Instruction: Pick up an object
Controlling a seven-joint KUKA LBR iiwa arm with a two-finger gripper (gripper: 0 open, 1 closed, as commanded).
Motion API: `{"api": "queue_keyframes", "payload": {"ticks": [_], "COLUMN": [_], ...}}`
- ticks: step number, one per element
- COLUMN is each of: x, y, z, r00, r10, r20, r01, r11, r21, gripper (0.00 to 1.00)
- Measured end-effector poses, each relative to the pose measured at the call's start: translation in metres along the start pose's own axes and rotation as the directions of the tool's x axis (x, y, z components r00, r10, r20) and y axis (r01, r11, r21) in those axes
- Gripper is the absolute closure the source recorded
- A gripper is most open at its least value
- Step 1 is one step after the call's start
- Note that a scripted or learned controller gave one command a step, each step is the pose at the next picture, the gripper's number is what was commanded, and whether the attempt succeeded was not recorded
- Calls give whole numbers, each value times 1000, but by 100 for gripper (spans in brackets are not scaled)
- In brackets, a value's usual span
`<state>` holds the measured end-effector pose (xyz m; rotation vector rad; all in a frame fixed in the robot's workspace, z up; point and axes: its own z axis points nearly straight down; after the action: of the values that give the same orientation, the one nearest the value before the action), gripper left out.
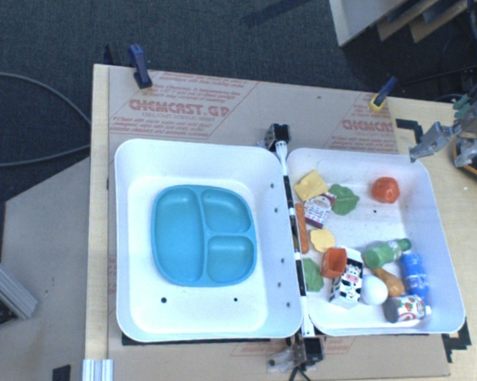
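Two shallow white bins sit side by side on the tabletop [229, 103], and as far as we can judge the pick has not begun — nothing is lifted, and every candidate lies in the right bin [445, 235]. We see the tool [440, 137] near the upper right, beyond the right bin's far corner and well apart from the objects; whether it is spread or pressed together we cannot tell, since it is small and cluttered against the background. What is left, in our view, is the whole job: reach over the bin, descend on one item, close and lift.

The left bin [129, 218] holds a blue divided plate [205, 236], smooth moulded plastic with rounded corners and three compartments. The right bin carries a jumble of small toy-like pieces: a round red tomato [385, 189] lying alone near the far wall, a yellow wedge [310, 185] beside a green leaf-shaped piece [343, 199], a long orange carrot [301, 227] along the inner rim, a white egg [374, 291], a blue can [414, 273], and a green bottle [386, 253]. Most look like glossy hard plastic; the crowded near group touches piece to piece, so we judge the isolated tomato the easier target — though its round shape may slip
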<state>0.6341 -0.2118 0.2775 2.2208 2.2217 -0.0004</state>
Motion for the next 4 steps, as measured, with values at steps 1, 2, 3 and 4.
{"api": "queue_keyframes", "payload": {"ticks": [1, 2, 3, 4], "x": [61, 94, 101, 69], "y": [18, -10, 14, 29], "z": [117, 176, 188, 191], "r00": [1000, 1000, 1000, 1000], "r10": [-1, 0, -1, 1], "r20": [-1, -1, 9, -2], "r01": [1, 0, 0, -1], "r11": [1000, 1000, 999, 1000], "r21": [2, 1, 46, 20], "gripper": [0, 0, 0, 0]}}
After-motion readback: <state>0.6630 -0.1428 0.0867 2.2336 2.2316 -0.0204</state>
